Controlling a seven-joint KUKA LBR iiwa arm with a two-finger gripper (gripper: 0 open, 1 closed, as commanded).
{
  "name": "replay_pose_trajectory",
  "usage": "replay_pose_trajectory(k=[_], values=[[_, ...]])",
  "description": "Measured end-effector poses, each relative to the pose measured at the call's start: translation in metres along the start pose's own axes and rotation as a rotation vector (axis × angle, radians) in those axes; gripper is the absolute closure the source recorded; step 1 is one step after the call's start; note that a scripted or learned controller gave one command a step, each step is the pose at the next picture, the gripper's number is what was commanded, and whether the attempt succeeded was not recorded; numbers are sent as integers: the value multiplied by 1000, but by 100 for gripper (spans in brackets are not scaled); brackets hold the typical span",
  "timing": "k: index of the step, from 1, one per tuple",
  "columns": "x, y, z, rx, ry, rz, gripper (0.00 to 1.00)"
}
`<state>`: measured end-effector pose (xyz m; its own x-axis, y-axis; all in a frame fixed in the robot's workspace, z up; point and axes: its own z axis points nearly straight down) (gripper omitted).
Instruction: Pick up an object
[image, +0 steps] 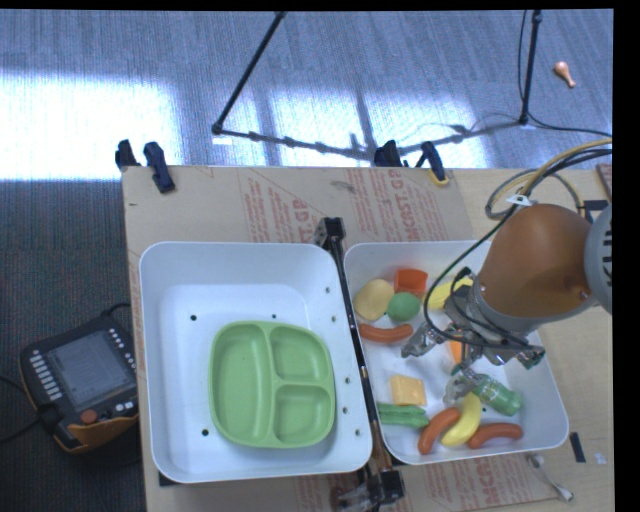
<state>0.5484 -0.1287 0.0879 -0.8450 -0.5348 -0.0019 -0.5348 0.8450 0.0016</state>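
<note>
We saw gripper (470, 362) over right bin (553, 420) | fingers spread, holding nothing | green bottle (495, 395) just beneath, toward near edge, long axis slanting across.

Grey arm (607, 262) with broad orange band (535, 262), black and yellow cables (540, 170), metal gripper (470, 352)

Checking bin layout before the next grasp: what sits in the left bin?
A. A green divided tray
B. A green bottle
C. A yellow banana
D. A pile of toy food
A: the left bin holds the green divided tray, while the toy food lies in the right bin.
</note>
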Motion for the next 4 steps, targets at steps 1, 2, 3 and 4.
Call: replay_pose_trajectory(k=[1, 2, 3, 4], values=[[21, 10, 0, -1, 2, 139, 0], [-36, -29, -13, 1, -1, 190, 0], [-8, -8, 1, -1, 2, -40, 0], [16, 12, 0, -1, 1, -345, 0]])
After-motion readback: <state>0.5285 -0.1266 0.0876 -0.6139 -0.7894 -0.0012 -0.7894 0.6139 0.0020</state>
